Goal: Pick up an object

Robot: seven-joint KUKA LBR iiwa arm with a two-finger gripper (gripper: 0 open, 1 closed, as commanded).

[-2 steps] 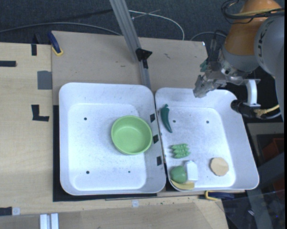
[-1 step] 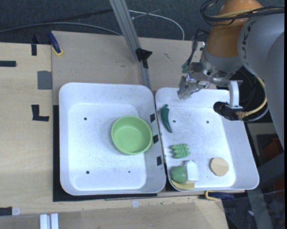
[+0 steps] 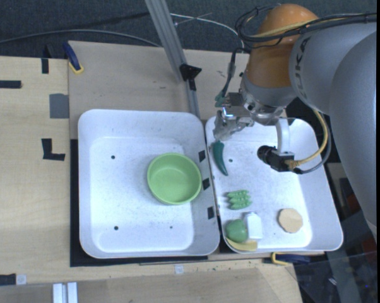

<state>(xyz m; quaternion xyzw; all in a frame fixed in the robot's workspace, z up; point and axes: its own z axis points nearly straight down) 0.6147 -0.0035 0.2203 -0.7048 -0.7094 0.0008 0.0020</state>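
My gripper (image 3: pixel 226 129) hangs over the far left corner of the right bin (image 3: pixel 316 232). Directly below it is a dark green chili pepper (image 3: pixel 219 158), lying along the bin's left wall with its upper end right at the gripper's tip. Whether the pepper is gripped or merely lies beneath cannot be made out. Further toward the front of the same bin are a small light green knobbly piece (image 3: pixel 238 199), a green round object (image 3: pixel 237 231) beside a white block (image 3: pixel 254 225), and a tan round disc (image 3: pixel 291 219).
A light green bowl (image 3: pixel 174 178) stands upright in the middle of the left bin (image 3: pixel 101 137). A slanted metal pole (image 3: pixel 171 40) rises behind the bins. A black cable connector (image 3: pixel 273 157) dangles from the arm over the right bin.
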